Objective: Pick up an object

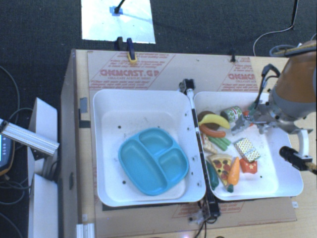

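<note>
Toys [225, 152]: heaped in the right bin [287, 185], left of the gripper [246, 122].
Gripper: low beside the can [231, 114], probably lining up; grip state unclear.

— Where is the camera?

— High up over the bench [148, 66], looking down at a slant. It sits far enough back to see both bins, the floor behind and some of the stuff beside the bench.

— Which way does it face?

— The left bin [106, 133] is left of the fingers, and the right bin [282, 177] lies under them. The arm [297, 86] comes in from the right side.

— Any other view?

— No, just this one.
</note>
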Motion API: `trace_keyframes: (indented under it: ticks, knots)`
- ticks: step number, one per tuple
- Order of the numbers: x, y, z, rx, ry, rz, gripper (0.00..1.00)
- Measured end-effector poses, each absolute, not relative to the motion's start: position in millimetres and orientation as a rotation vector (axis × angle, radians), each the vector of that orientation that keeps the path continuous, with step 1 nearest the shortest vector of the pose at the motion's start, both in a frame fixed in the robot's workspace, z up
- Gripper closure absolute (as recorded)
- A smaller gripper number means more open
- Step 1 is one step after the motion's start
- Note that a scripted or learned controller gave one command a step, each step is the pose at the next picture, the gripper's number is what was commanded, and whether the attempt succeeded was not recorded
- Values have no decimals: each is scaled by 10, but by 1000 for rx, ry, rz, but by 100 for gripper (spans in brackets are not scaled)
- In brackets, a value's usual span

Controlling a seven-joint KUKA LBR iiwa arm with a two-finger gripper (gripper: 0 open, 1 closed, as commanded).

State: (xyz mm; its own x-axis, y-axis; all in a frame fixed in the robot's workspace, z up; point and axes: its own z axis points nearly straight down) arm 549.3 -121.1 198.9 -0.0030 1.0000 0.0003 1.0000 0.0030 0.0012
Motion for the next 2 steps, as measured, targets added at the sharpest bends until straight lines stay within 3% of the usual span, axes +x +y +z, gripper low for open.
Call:
trace_keyframes:
  ticks: [1,2]
  knots:
    - [4998,-859,1494,2220,2223,1,0]
    - [5393,-1011,841,2220,2222,1,0]
